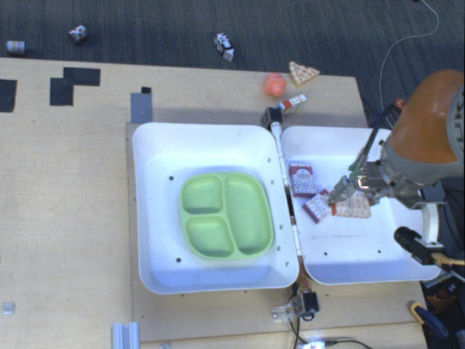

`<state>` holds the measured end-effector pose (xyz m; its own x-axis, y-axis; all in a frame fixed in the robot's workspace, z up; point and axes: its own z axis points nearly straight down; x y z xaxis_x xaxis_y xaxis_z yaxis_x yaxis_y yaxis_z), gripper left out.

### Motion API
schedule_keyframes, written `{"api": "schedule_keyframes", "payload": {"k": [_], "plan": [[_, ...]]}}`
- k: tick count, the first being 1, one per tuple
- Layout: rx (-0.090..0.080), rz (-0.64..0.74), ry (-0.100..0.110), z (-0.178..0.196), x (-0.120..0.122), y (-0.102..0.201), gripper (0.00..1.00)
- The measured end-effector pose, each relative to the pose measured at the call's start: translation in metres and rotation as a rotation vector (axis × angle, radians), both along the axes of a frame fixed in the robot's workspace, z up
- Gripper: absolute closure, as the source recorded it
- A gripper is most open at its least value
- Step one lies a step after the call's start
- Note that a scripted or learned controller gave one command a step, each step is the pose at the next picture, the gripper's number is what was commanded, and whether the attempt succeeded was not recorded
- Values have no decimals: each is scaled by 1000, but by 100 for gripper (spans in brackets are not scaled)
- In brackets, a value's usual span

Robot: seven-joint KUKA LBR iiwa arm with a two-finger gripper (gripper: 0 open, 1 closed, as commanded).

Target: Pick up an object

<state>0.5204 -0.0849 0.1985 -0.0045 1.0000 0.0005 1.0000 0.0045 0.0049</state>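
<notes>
My gripper (pixel 341 193) hangs low over the middle of the right bin (pixel 363 264), reaching in from the right. Its fingers sit just above and between a small purple-and-white packet (pixel 316 208) and a pale cracker-like piece (pixel 356 208). Nothing shows between the fingers. A dark red box (pixel 301 179) lies a little to the upper left, near the bin's left wall.
The left bin (pixel 156 195) bears a green three-part plate (pixel 227 215). Beyond the bins, on the bench's far edge, lie an orange ball (pixel 275 85), a pizza-slice toy (pixel 304 72) and a small bottle (pixel 293 103). Small bits lie scattered on the dark floor.
</notes>
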Motion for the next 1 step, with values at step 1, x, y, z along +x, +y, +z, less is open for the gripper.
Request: {"api": "schedule_keyframes", "payload": {"k": [1], "plan": [[0,0,3,-15,-23,60,100]]}}
